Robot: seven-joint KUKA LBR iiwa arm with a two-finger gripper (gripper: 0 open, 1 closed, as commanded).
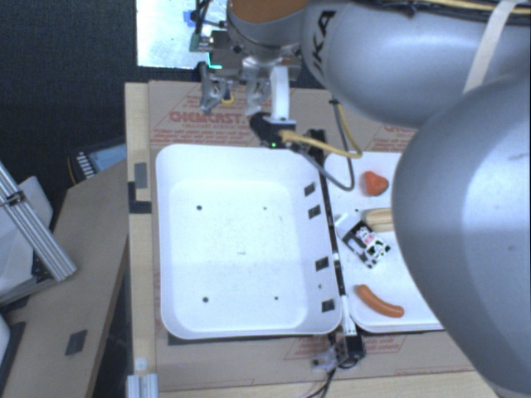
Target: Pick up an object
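My gripper (236, 99) hangs above the cardboard behind the left bin's (241, 222) far rim. Its two fingers (214, 98) stand apart, open, with nothing between them. In the right bin (348, 168), partly hidden under the arm, lie an orange-red lump (376, 183), a pale beige stick (379, 218), a small black-and-white object (367, 245) and an orange sausage-shaped piece (380, 301). All of these sit well to the right of the gripper and nearer the front.
The grey arm covers most of the right bin and the view's upper right. A yellow cable (319, 143) loops from the wrist over the divider between the bins. Cardboard (191, 114) lies under both bins. Metal framing (33, 230) stands at far left.
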